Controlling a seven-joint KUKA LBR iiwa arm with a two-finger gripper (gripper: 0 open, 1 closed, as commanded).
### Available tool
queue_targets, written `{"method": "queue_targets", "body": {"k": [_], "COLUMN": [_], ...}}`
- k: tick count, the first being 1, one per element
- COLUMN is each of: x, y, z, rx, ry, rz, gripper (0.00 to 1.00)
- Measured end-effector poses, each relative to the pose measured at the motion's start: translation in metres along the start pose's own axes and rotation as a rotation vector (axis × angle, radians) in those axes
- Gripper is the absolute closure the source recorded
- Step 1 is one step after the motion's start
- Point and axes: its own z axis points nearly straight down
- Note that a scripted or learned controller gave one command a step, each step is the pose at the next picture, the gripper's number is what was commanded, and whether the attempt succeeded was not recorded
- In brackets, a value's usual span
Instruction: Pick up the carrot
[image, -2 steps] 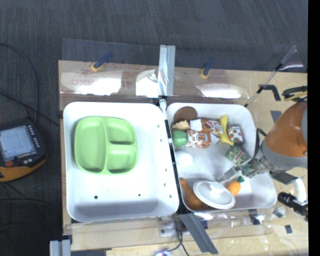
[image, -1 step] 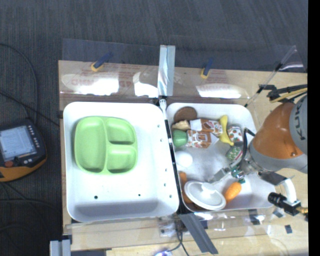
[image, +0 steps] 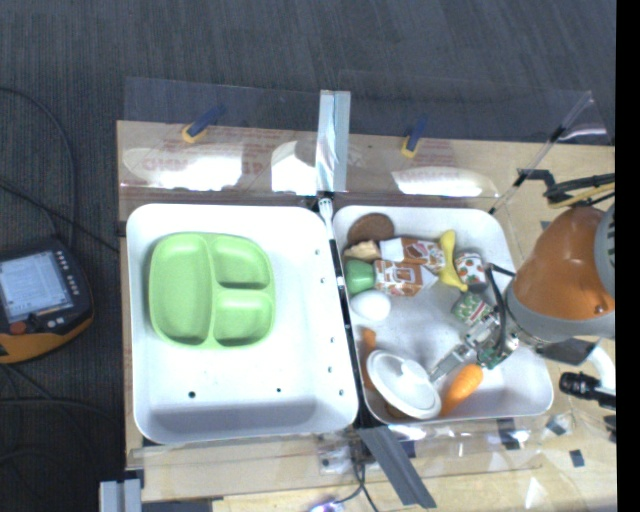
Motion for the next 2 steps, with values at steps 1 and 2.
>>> {"method": "queue_targets", "body": {"k": [1, 2], "x": [-0.0010, -0.0028], "y": [0.0021, 0.0003], "z": [-0.0106, -0.0018], "rx": [-0.004, -0.003], "ry": [-0.004, -0.001], "rz": [-0.001, -0.286], "gripper": [1.00, 1.00]}}
